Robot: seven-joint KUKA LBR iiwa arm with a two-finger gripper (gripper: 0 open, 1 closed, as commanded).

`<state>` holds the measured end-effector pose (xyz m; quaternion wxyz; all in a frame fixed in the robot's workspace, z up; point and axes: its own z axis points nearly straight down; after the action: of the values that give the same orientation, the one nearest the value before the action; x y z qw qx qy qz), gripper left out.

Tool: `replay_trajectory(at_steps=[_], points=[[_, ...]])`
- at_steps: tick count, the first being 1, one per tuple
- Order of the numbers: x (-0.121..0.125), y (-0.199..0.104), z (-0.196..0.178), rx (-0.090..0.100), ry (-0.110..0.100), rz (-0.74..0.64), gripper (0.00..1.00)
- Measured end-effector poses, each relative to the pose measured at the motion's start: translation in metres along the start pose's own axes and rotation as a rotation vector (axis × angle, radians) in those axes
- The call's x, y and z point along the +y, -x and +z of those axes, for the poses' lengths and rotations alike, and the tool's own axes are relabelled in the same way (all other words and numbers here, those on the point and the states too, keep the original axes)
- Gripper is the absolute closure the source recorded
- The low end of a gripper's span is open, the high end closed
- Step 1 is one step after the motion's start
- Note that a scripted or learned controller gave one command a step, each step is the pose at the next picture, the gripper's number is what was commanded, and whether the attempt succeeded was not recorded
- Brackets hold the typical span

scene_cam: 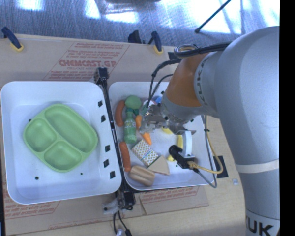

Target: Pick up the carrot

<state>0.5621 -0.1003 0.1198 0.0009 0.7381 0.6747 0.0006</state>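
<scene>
At the near edge of the frame, the lowest part of the grey arm [258,146] carries the letters "UK" in dark print, cut off by the picture's bottom. A second run of the same lettering shows sideways on the grey shell beside the orange band [184,85], only partly readable. Near the front of the bench [34,58], faint red print runs along the cardboard under the bins, too small to read.

In the right bin [196,178], nearest the front wall, lie a tan bread roll [141,175], a pale wedge [161,167] and a checkered block [145,154]. A long orange-red sausage-like piece [125,154] lies along the left wall. The carrot [146,137], small and orange, sits near the middle of this bin, just below the end effector [155,117]. Its fingers are lost among wrist hardware and cables, so their opening cannot be told, and nothing can be seen held. Further back stand a green bottle [130,128], another orange-red piece [119,112] and a green rounded item [133,102]. A yellow item [179,142] is half hidden under the black and white cabling.

The left bin [19,97] holds a green divided plate [60,136].

The arm enters from the right and bends down over the right bin, hiding its right rear corner. On the far cardboard, red print reads "CHEMCAST GP". Blue clamps [12,39] grip the back edge.
</scene>
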Motion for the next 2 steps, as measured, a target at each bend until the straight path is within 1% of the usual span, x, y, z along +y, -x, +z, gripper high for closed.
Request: replay_trajectory(at_steps=[1,2], points=[[0.053,-0.062,-0.072,0.000,-0.006,0.138,1.00],[0.079,-0.096,-0.142,-0.001,-0.006,0.442,1.00]])
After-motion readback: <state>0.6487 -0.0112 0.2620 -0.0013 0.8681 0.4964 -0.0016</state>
